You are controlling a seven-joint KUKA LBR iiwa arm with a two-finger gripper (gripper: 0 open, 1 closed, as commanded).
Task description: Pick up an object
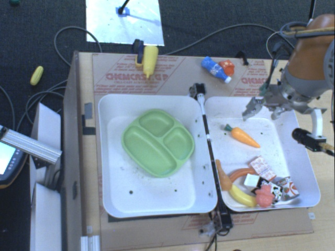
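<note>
Orange plastic toy carrot [244,135] lies in your right white bin [301,156], not picked up yet, and your grey two-finger gripper [264,109] hangs open and empty near it.

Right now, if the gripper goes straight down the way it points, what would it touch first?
Probably the bare floor of the right bin near its far edge. The gripper hangs beyond the carrot, so it would likely miss it, though depth is hard to judge from this slant.
</note>
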